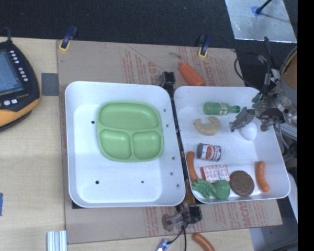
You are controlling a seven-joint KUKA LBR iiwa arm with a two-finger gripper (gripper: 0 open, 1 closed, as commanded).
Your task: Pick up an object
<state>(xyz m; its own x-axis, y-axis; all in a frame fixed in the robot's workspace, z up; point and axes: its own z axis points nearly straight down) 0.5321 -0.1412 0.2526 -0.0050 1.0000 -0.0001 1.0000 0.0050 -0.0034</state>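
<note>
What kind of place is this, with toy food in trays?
Probably a robotics lab test bench: a robot gripper reaches over a white bin of toy food, a control pendant lies nearby, and cardboard is clamped down.

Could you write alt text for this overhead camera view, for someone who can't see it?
A robot gripper hovers by a white egg in the right bin, among toy foods. The left bin holds a green divided plate.
</note>
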